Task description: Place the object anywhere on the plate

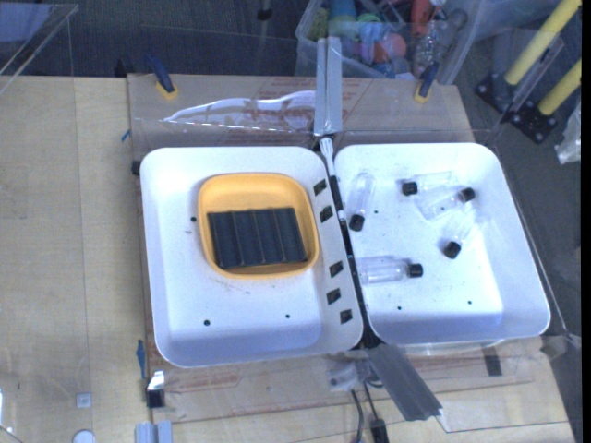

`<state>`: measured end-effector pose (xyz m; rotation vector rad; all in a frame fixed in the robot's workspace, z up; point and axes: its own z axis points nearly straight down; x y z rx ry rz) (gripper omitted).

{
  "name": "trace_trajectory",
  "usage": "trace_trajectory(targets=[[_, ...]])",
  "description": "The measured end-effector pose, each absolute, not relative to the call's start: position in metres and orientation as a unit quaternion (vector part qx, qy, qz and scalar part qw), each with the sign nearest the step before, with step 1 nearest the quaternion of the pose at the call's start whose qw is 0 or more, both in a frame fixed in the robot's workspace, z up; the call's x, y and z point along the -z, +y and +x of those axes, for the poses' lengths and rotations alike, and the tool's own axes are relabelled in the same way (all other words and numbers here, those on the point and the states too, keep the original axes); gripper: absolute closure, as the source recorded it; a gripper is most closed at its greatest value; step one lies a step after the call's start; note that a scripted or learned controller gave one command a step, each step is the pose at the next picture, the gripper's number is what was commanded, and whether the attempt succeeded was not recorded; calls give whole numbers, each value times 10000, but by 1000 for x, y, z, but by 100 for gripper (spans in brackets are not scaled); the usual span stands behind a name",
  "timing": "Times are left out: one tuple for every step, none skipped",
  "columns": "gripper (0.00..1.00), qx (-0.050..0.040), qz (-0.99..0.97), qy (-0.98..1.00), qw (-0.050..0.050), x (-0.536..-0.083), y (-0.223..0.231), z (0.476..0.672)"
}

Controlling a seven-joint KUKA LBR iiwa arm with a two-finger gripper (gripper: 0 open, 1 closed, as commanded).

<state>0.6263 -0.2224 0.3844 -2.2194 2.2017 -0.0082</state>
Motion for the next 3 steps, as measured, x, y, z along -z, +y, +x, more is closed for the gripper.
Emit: trace_trajectory(targets=[[100, 15, -7587, 6515, 31, -429, -219, 575], [100, -6, -8304, 5572, 19, -435, -212, 558], [100, -10, -9180, 3966, 15, -435, -211, 514]])
